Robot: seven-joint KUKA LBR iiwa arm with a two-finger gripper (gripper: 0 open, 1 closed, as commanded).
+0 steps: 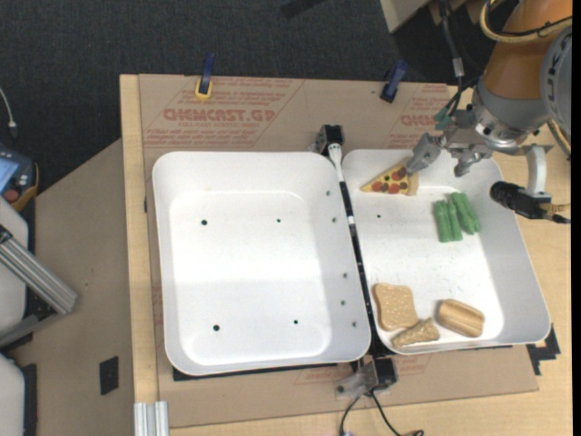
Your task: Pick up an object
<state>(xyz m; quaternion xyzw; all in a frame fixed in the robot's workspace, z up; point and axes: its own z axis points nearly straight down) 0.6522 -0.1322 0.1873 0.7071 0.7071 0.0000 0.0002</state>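
Two white bins sit side by side; the right bin (508, 271) holds all the toy food. At its far edge the gripper (445, 153) hangs with fingers spread and empty, one fingertip just beside the pizza slice (392, 183). Flat, light and probably rigid plastic, the slice looks best pinched across its crust. Green beans (454, 216) lie nearer the bin's middle.

Both bins (245, 352) are plain white, left one dotted with a few tiny dark specks. In the right bin at 12 o'clock, the pizza slice (392, 183) is yellow-tan with red and dark dots. Green beans (454, 216) are bright green. Toast (395, 305) and bread roll (459, 317) at 6 o'clock are golden-tan. Arm (526, 44) is orange over grey.
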